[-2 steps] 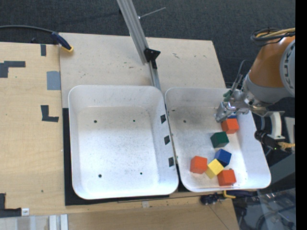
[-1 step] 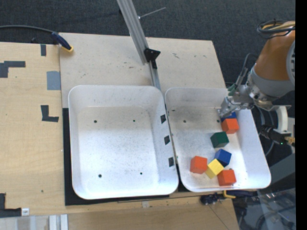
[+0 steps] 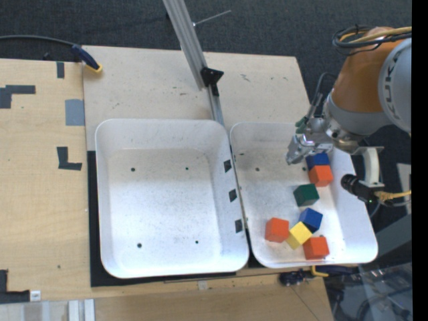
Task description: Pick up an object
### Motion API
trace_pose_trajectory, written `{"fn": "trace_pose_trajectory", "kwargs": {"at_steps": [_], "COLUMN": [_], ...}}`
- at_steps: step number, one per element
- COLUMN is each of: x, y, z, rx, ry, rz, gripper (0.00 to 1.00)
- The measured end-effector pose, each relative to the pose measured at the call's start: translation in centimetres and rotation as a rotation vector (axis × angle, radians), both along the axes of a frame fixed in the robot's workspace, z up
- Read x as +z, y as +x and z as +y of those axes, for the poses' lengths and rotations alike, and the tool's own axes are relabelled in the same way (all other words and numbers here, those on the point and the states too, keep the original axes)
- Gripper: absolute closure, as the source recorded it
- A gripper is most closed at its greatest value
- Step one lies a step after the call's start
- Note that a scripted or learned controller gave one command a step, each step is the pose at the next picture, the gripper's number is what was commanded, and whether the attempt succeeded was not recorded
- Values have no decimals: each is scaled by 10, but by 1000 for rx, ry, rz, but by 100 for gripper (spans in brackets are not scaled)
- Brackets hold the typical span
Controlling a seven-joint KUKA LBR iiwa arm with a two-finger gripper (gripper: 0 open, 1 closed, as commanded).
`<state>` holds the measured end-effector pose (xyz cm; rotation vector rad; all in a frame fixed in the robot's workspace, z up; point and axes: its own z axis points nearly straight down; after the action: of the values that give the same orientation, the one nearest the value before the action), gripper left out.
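Matt plastic bins on a pale wooden bench

2 white bins (image 3: 167, 129) look smooth, speckled; bench (image 3: 40, 179) shows wood grain; far metal rail (image 3: 184, 29) has a dull sheen.

Arm (image 3: 374, 79): cut off by the frame's right edge; upper links out of view. Gripper (image 3: 299, 149): small and blurred; finger position cannot be made out. Blue block (image 3: 319, 158): upper part hidden beneath the gripper body. Right bin (image 3: 257, 139): far right rim covered by the arm. Metal pole (image 3: 184, 25): upper end cut by the top edge. Black cable (image 3: 33, 40): runs off the left edge.
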<state>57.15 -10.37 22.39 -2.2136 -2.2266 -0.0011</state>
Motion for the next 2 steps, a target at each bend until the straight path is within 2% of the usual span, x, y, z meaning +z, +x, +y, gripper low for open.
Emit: {"fn": "trace_pose_trajectory", "kwargs": {"at_steps": [1, 2], "x": [-8, -3], "y": [-9, -35], "z": [51, 103], "rx": [0, 1], "ry": [-1, 0], "rz": [1, 2], "gripper": [100, 100]}}
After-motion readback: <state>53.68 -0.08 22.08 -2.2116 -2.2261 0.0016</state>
